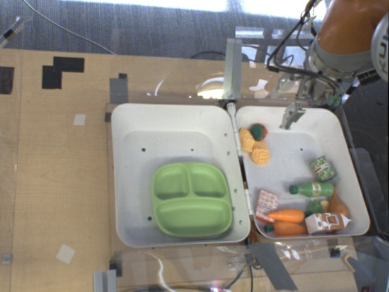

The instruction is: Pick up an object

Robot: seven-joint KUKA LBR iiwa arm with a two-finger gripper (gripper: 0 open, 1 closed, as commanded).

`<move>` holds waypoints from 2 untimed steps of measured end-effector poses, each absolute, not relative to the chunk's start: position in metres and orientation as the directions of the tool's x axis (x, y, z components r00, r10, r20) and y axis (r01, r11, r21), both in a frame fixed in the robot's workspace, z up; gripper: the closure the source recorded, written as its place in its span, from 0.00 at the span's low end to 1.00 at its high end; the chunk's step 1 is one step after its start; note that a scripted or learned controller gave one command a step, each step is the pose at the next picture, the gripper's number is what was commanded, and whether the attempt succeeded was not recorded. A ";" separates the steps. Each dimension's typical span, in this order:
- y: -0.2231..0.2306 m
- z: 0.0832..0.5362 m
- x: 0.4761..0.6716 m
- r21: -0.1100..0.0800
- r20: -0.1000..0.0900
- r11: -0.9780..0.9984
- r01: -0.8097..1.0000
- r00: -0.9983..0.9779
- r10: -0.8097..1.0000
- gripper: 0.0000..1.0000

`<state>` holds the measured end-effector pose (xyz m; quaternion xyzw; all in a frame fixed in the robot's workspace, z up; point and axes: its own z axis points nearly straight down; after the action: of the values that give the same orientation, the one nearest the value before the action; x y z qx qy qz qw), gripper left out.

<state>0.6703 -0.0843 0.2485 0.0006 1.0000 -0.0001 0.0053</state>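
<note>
Pincer (290, 118) hanging over the far edge of the right bin (340, 132), well above the toys, nothing between its fingers; whether spread or pressed together cannot be told from this angle. Grey arm with orange band (346, 20) entering from the upper right, cables looping around the wrist.

Right bin crowded with toy food. Near the divider at the far end: yellow corn pieces (254, 148) with a small red and green fruit (259, 131) touching them on the far side. Further right, by the bin's right wall: green can (323, 168). Just nearer than that: green bottle (313, 190) lying on its side, neck pointing left. Along the near edge: pink patterned packet (267, 202) against the divider, two orange carrots (285, 221) lying side by side just to its right, a white and brown carton (326, 222) beside the carrots, a dark green piece between bottle and carton, too small to name, and a brownish piece at the carton's right, partly hidden.

Left bin (130, 126) holding a green divided plate (192, 198), three compartments, sitting toward the near right part of the bin.

Both bins side by side on a tan wooden surface (55, 181), black squares marked at its far left, small pale patches scattered across it.
</note>
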 end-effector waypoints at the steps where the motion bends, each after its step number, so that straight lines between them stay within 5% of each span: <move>1: -0.121 0.143 0.667 0.001 0.000 1.000 0.000 -1.000 0.000 0.00; 2: -0.193 0.215 0.671 -0.008 -0.014 0.962 -0.273 -0.962 -0.274 0.00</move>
<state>0.6714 -0.1928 0.2148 -0.1381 0.9904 -0.0029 0.0077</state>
